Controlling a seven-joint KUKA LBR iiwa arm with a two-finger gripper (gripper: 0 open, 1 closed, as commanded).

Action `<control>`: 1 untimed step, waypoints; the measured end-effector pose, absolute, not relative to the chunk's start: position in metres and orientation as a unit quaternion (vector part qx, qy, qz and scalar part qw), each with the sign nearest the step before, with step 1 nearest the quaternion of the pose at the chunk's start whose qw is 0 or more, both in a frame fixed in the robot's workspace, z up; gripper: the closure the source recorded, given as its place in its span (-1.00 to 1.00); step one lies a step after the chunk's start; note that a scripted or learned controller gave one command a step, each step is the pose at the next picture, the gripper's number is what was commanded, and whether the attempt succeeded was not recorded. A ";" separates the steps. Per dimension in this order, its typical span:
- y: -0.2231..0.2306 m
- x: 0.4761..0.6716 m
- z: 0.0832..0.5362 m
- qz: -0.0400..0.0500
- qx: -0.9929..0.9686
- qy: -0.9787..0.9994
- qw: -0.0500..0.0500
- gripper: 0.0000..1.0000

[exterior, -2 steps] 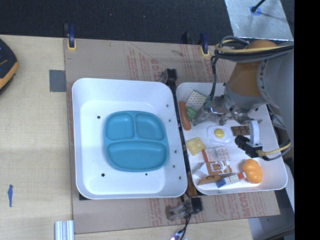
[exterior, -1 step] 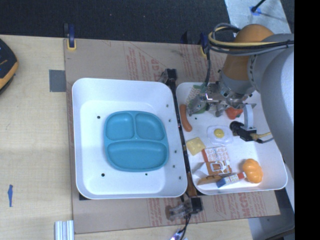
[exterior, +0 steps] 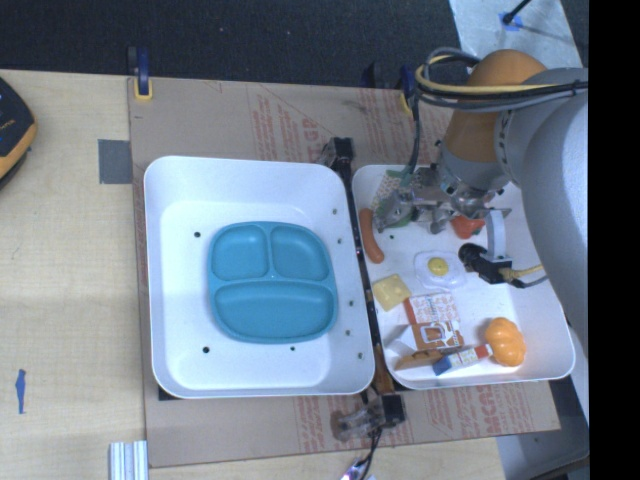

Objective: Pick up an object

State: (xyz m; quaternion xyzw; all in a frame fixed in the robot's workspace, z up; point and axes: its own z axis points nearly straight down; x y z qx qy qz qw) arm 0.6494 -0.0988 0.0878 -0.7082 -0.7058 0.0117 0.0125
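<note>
Sausage (exterior: 371,236), orange-brown and slim, lies in the right bin (exterior: 545,318) hard against its left wall, in the far half. Its long axis runs from the far edge toward the near edge, the near end tilted slightly to the right. We see the gripper (exterior: 430,208) low over the bin's far left corner, just right of the sausage's far end. Its metal parts blur together there, so we cannot tell how it stands or whether it touches the sausage. A red thing (exterior: 466,226) sits at the gripper's right side, partly hidden by it, and we cannot make out what it is. Toward the near edge lie a fried egg toy (exterior: 437,266), a yellow square (exterior: 390,291) and a card (exterior: 433,320) with red-brown print too small to read. An orange fruit (exterior: 505,340) rests near the near right corner, a tube (exterior: 460,359) with blue and red parts beside it. The left bin (exterior: 157,268) holds a blue divided plate (exterior: 272,280). Faint red lettering on the cardboard sheet (exterior: 250,108) under both bins is unreadable.
</note>
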 end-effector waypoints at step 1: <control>-0.102 0.650 0.087 0.010 -0.708 -0.706 0.015 -1.00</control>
